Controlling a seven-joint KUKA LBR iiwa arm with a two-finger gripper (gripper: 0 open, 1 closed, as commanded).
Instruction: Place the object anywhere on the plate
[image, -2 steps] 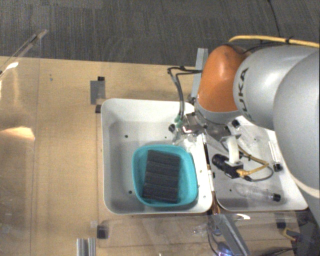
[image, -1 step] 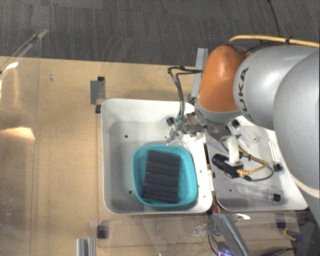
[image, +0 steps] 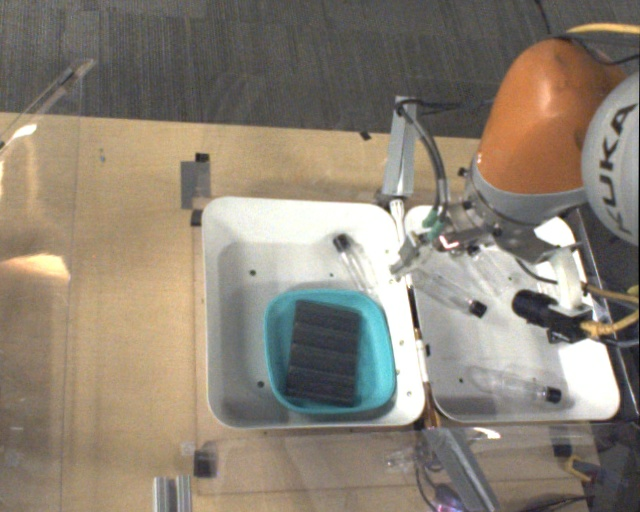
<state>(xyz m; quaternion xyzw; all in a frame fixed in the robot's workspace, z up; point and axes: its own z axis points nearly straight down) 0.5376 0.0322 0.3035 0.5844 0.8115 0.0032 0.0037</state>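
The wooden bench (image: 100, 300) carries two shallow white bins side by side. The KUKA arm (image: 545, 120), with its large orange band, reaches in from the right and hangs over the upper part of the right bin (image: 590, 395). The left bin (image: 225, 330) holds a teal, roughly square plate (image: 378, 365) in its lower half, and a dark ridged block (image: 322, 352) lies on the plate, covering most of its middle.

The end effector (image: 440, 238) sits low beneath the wrist, near the wall shared by the two bins; whether it is released or clenched cannot be told from here. Three clear plastic tubes with dark caps lie about: one tube (image: 352, 258) in the left bin above the plate, a second tube (image: 455, 292) in the right bin just below the end effector, and a third tube (image: 515, 384) near the right bin's lower edge.
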